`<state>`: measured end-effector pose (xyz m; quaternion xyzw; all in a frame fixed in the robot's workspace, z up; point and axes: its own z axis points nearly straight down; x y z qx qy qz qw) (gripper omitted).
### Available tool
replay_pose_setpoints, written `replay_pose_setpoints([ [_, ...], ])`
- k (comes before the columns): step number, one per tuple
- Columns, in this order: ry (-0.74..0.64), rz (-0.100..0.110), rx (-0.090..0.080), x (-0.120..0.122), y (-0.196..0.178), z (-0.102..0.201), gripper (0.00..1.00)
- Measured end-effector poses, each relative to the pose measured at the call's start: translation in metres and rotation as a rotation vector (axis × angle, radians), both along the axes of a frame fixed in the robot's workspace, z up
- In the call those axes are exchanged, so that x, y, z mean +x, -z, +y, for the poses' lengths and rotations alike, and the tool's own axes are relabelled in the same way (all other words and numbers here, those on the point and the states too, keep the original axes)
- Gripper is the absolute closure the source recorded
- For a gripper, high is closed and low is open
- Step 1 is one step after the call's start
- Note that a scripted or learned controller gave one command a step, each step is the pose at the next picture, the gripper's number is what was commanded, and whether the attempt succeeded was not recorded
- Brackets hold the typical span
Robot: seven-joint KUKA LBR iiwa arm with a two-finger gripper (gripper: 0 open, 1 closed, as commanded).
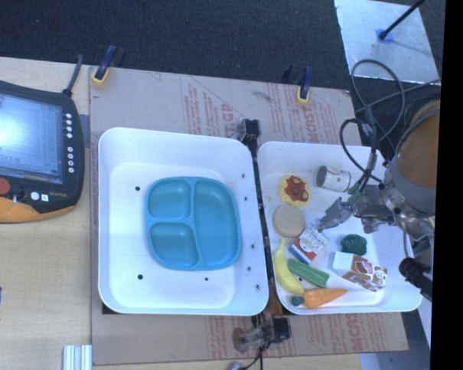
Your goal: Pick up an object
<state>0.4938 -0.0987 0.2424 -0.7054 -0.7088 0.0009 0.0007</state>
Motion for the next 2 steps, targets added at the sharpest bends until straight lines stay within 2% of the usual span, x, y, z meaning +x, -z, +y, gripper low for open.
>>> replay_pose_setpoints([
  [1, 0.0, 0.001, -0.002, 0.052, 0.072, -0.036, 0.0],
  [2, -0.001, 0.002, -0.001, 0.103, 0.151, 0.003, 0.0],
])
